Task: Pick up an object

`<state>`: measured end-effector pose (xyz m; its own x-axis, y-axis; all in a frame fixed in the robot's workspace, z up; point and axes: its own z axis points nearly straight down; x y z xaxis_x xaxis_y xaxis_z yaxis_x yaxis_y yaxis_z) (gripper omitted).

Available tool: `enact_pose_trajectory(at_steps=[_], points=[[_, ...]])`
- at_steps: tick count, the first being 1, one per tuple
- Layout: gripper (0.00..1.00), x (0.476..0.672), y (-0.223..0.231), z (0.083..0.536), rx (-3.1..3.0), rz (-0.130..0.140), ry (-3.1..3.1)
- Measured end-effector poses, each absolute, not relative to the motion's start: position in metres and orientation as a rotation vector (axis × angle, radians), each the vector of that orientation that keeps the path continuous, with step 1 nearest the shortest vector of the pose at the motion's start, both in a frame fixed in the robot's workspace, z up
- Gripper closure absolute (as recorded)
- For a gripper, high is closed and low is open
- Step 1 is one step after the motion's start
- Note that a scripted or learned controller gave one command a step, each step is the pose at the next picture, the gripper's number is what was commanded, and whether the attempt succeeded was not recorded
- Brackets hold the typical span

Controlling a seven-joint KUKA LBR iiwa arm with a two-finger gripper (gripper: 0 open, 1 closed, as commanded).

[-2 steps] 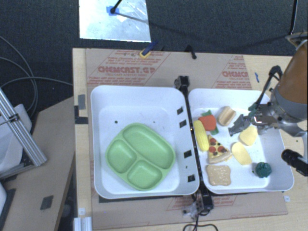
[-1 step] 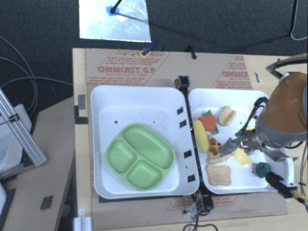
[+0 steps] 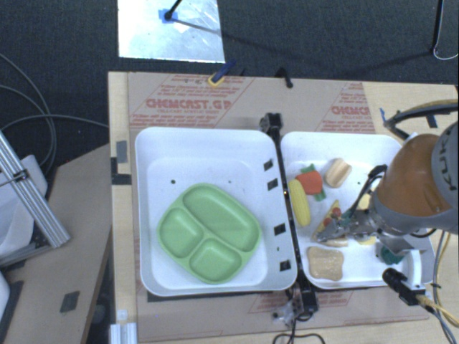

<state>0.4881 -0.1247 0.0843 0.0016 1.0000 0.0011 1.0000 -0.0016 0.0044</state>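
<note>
Several toy foods lie in the right bin (image 3: 373, 143): a yellow corn cob (image 3: 299, 201), a red pepper with a green stem (image 3: 310, 181), a tan bread roll (image 3: 337, 171), a slice of toast (image 3: 325, 262) and a pizza slice (image 3: 333, 214). My gripper (image 3: 328, 230) reaches in from the right and is low in the bin, its tips at the lower end of the pizza slice, just above the toast. Nothing shows clearly between the fingers.
The left bin (image 3: 158, 149) holds a green divided plate (image 3: 208, 231). A black divider with clips (image 3: 281, 192) runs between the bins. The arm's grey and orange body (image 3: 416, 185) covers the right bin's right side.
</note>
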Motion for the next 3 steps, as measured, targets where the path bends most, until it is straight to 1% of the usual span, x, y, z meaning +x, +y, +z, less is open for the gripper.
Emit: enact_pose_trajectory(at_steps=[1,2,3], points=[[0.00,0.560,-0.094,0.100,2.206,0.009,2.221],[1.00,0.557,-0.096,0.109,2.215,0.006,2.222],[1.00,0.524,-0.093,0.091,2.204,0.023,2.204]])
